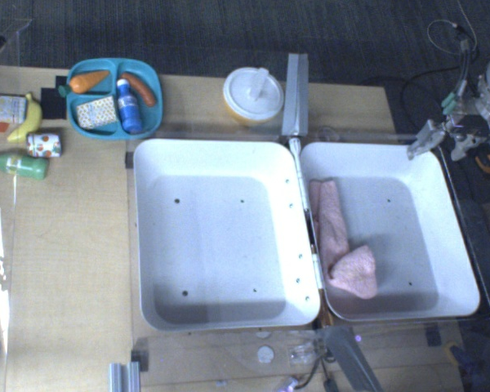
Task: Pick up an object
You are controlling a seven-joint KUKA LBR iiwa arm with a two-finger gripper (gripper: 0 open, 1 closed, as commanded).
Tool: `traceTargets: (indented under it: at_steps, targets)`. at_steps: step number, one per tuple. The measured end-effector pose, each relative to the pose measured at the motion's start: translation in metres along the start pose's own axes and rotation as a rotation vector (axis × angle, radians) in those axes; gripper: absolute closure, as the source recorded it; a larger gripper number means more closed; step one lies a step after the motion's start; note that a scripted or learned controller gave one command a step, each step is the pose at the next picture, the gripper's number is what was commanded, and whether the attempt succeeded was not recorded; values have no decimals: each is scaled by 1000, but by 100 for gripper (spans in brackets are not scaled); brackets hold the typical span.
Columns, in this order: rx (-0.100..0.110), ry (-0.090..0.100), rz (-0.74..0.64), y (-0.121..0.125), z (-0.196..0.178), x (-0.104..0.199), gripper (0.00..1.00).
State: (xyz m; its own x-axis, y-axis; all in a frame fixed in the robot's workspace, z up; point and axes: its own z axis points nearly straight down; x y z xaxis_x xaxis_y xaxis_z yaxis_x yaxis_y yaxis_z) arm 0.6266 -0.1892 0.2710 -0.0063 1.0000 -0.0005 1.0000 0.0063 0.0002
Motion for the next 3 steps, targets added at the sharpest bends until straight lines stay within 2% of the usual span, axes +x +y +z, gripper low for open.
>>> traceTargets:
  at_steps: [1,2,3]
  targets:
    - [2,1,-21,-65,90,-16,0]
    - [-3,0,27,-34,14,30,0]
    - [0,1,-240,-36,86,53,0]
